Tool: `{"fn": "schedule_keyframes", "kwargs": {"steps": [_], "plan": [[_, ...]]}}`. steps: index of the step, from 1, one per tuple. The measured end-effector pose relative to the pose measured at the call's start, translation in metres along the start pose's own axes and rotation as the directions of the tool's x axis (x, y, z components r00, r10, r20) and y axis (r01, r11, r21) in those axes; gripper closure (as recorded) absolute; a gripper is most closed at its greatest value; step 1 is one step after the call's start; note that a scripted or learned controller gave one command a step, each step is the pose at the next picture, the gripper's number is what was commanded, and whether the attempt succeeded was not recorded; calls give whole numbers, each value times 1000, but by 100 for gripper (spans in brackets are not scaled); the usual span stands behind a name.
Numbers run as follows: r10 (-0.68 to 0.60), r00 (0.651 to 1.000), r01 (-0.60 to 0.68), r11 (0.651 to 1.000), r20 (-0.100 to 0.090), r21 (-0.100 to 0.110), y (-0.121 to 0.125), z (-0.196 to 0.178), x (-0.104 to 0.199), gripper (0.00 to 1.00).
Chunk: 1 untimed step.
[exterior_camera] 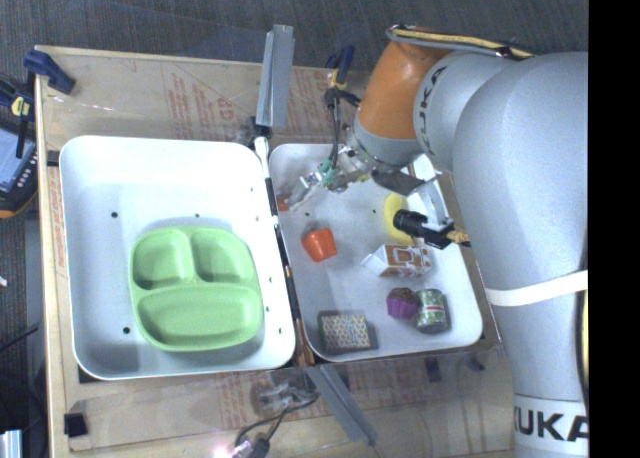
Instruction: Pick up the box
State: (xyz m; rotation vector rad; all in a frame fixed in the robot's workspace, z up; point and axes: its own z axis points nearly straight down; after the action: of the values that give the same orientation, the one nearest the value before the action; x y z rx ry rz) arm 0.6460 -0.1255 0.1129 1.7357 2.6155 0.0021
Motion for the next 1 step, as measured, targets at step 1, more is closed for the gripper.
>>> {"fn": "schedule_keyframes", "kwargs": {"steps": [1], "plan": [[-20,1000,20,1000,16,-1,18,13,9,0]]}}
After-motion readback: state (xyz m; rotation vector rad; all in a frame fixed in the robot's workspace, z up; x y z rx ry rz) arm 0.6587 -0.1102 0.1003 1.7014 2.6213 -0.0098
